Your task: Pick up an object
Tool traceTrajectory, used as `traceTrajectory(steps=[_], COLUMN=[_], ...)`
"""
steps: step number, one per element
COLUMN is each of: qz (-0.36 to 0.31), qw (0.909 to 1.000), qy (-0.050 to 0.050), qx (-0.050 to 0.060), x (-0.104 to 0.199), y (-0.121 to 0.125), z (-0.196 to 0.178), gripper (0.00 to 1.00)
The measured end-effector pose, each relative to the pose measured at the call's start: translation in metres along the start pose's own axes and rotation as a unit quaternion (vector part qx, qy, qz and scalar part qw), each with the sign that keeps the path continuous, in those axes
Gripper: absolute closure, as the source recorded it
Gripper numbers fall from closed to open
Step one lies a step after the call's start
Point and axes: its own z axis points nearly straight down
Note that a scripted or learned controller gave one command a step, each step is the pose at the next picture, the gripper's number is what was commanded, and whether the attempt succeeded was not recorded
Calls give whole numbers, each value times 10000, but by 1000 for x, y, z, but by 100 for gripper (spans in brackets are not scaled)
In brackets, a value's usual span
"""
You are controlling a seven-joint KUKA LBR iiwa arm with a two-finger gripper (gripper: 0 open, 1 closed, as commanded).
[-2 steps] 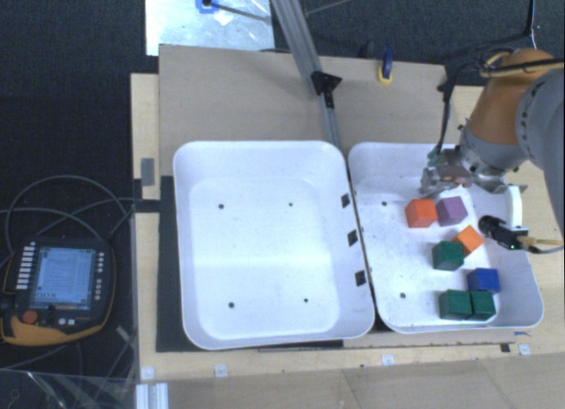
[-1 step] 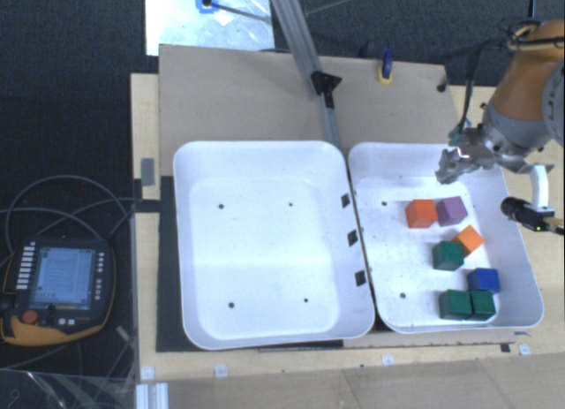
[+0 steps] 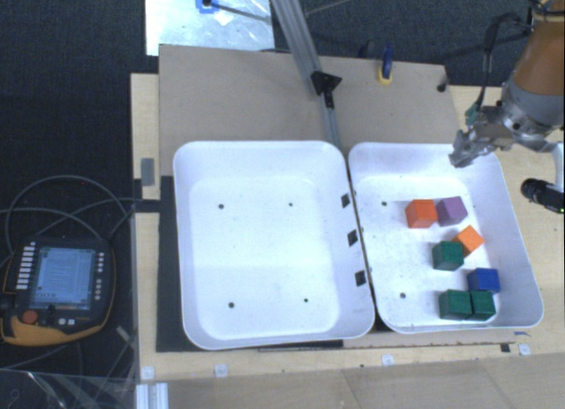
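Observation:
The right bin (image 3: pixel 388 306) holds several small blocks. An orange block (image 3: pixel 421 213) and a purple block (image 3: pixel 451 210) lie side by side near its middle. Below them are a small orange block (image 3: pixel 470 238), a dark green block (image 3: pixel 447 254), a blue block (image 3: pixel 484 279) and a larger green block (image 3: pixel 466 304). My gripper (image 3: pixel 464 152) hangs over the bin's far right corner, above and to the right of the purple block, with nothing seen in it.
The left bin (image 3: pixel 256 239) lies beside the right one. A slanted metal pole (image 3: pixel 296 23) crosses the brown board behind the bins. A teach pendant (image 3: pixel 57 291) with its cable lies on the floor at the left.

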Motion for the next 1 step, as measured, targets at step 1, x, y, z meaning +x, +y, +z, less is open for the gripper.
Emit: traceTrajectory(steps=[1], qz=[1], qw=[10000], qy=[4], qx=[16], x=[0], y=[2], z=[-35], gripper=[100])
